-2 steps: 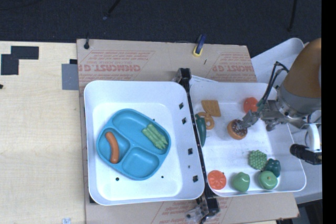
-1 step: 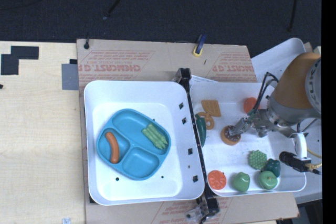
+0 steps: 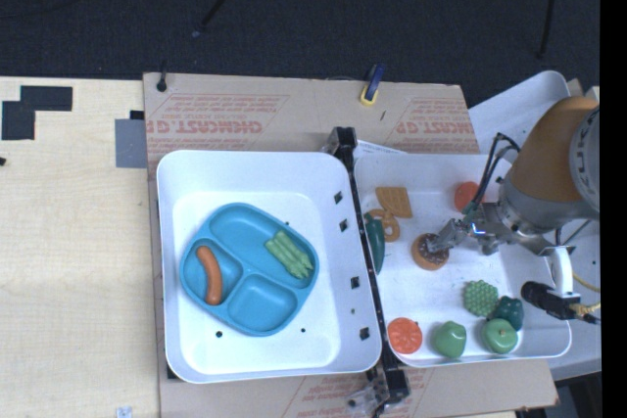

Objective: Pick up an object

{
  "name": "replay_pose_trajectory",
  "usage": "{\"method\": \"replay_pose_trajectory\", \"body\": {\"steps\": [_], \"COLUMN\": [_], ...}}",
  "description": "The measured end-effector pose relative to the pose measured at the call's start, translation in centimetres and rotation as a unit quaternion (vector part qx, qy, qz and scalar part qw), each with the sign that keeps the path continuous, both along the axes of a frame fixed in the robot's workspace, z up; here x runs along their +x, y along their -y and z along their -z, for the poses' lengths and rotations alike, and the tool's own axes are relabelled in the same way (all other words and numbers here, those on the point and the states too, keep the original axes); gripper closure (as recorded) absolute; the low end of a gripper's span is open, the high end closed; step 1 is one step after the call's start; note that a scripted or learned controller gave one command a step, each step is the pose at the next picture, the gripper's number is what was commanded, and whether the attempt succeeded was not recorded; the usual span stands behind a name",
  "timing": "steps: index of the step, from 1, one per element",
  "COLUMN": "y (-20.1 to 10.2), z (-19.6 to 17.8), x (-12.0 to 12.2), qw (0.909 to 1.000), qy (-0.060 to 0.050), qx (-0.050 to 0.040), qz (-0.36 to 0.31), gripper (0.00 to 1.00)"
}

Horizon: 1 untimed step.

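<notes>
Here you see two white bins side by side on the bench. The left bin (image 3: 186, 181) holds a blue divided plate (image 3: 247, 308) — an orange sausage (image 3: 210, 274) lies in its left compartment and green beans (image 3: 291, 253) in the upper right one. The right bin (image 3: 431, 179) holds the loose small things.

The arm (image 3: 558, 162) reaches in from the right, and its gripper (image 3: 443, 240) is low in the right bin, directly beside a small brown round object (image 3: 429, 255). You cannot tell whether it grips this object; the view is too small there.

Near the bin's left wall lie a tan cracker (image 3: 395, 202), a pretzel (image 3: 385, 226) and a dark green vegetable (image 3: 375, 240). An orange-red ball (image 3: 466, 196) sits just behind the gripper. Along the front edge stand a tomato slice (image 3: 405, 336), two green apples (image 3: 450, 340) (image 3: 500, 337), a bumpy green fruit (image 3: 479, 296) and a dark teal piece (image 3: 509, 310).
</notes>
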<state>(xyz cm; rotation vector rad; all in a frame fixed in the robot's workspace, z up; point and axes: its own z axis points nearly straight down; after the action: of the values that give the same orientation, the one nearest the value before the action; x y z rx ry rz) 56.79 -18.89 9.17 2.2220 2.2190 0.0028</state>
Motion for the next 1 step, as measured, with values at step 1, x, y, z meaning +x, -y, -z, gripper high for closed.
{"method": "replay_pose_trajectory", "body": {"steps": [1], "y": [-0.20], "z": [-1.24], "x": [0.25], "qw": [1.0000], "qy": [0.003], "qx": [0.0037], "qz": [0.001], "gripper": [1.00]}}
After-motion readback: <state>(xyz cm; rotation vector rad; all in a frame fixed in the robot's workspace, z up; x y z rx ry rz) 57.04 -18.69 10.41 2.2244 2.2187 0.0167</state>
